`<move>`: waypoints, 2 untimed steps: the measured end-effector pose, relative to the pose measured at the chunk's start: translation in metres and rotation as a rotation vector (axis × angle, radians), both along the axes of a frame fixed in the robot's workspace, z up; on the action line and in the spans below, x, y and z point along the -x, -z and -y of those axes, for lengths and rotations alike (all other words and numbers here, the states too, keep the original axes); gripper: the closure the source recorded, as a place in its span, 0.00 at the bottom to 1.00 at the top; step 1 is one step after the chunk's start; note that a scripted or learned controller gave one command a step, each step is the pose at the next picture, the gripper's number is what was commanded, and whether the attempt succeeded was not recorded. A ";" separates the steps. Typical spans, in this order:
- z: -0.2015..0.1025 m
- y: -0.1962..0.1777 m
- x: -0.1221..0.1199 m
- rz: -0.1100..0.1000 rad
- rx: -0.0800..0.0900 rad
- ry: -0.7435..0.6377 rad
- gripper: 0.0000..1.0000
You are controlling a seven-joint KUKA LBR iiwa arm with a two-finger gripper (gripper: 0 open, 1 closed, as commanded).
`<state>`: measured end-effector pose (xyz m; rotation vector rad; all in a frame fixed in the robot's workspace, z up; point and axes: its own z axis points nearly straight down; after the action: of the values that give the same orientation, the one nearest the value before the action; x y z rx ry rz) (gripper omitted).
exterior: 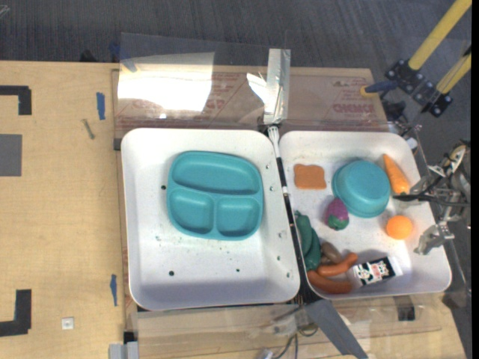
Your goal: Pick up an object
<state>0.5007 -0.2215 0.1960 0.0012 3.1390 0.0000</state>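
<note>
In the left bin [142,223] lies a teal divided plate [215,194]. The right bin [420,264] holds several small things. An upturned teal bowl [363,188] sits near its middle, with an orange carrot [396,173] leaning by its right side. An orange square slab [310,176] lies at the back left. A purple and green vegetable [337,215] rests just in front of the bowl, and an orange ball [400,226] is to the right. A green item [307,238], a red-brown sausage [333,269] and a black-and-white carton [373,271] crowd the front.
Metal clamps and wires [440,200] stick in at the right bin's right rim. A yellow-legged stand [426,66] is at the back right. Clear sheeting and cardboard [224,88] lie behind the bins. Wooden bench [52,223] extends left.
</note>
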 end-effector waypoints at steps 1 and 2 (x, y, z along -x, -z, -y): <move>0.003 0.107 -0.025 0.011 0.005 -0.021 0.00; 0.000 0.094 -0.028 0.021 0.007 -0.025 1.00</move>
<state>0.5289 -0.2219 0.1016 -0.0386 3.1178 -0.0113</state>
